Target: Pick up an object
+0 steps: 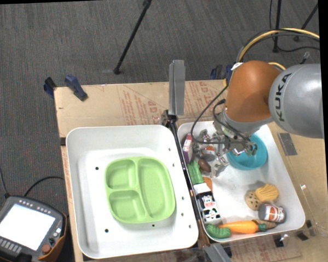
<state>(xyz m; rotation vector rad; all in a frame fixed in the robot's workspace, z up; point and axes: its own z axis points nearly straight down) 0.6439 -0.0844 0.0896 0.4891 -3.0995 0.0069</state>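
My gripper (215, 152) hangs low over the upper left part of the right bin (290, 192), under the orange wrist band. Directly beneath and beside it lie a small brown item (203, 165), a green item (195, 173) and a purple item (188, 145), crowded against the bin's left wall. A blue bowl (255, 157) sits just right of the gripper, partly hidden by the wrist. I see nothing clearly lifted off the bin floor.
Lower in the right bin lie a cow-print carton (210, 207), a carrot (243, 226), a small can (271, 213) and a yellow ridged piece (264, 193). The left bin (83, 159) holds a green divided plate (139, 189). A grey post (177, 91) stands behind the bins.
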